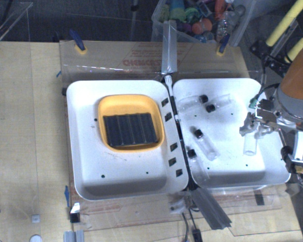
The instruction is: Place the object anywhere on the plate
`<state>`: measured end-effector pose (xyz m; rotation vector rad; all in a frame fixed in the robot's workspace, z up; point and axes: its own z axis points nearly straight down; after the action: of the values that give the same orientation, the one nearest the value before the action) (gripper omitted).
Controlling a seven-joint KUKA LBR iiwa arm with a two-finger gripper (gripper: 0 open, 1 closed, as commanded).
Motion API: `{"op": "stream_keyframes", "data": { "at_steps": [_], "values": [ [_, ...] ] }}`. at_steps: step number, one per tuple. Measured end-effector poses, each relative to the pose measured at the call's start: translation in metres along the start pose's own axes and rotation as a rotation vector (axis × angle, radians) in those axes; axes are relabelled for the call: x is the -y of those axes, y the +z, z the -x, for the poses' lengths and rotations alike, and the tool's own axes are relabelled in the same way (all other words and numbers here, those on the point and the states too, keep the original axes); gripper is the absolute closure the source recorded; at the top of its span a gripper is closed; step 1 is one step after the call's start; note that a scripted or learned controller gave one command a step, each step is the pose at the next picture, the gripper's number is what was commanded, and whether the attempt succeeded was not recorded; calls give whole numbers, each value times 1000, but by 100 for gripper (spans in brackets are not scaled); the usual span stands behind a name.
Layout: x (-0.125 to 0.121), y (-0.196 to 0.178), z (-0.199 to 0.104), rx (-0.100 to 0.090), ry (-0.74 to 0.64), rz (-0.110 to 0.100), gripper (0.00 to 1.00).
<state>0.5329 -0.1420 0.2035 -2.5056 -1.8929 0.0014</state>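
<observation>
Clear plastic vial (250,144) hangs upright, pinched between the fingers of the end effector (251,130) over the right bin (232,173). More clear vials (204,142) lie there, and the yellow plate (129,105) sits well apart in the left bin (86,175).

A light wooden bench (25,135) carries two shallow white bins placed side by side, their inner edges touching along a centre line. The left bin (86,180) and the right bin (242,173) are seated on a flat sheet of brown cardboard (121,59), which projects beyond them at the far side. The cardboard is fastened at its far edge by two blue clamps (79,45). A grey metal strip (168,47) is laid across the cardboard, in line with the joint between the bins.
</observation>
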Motion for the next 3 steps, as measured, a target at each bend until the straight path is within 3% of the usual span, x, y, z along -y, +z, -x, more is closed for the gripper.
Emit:
{"op": "stream_keyframes", "data": {
  "at_steps": [1, 2, 3],
  "values": [
    [49, 23, 25, -1, -188, -3, 100],
    [49, 23, 25, -1, -187, -3, 0],
    [12, 11, 67, 1, -335, 4, 0]
  ]
}}
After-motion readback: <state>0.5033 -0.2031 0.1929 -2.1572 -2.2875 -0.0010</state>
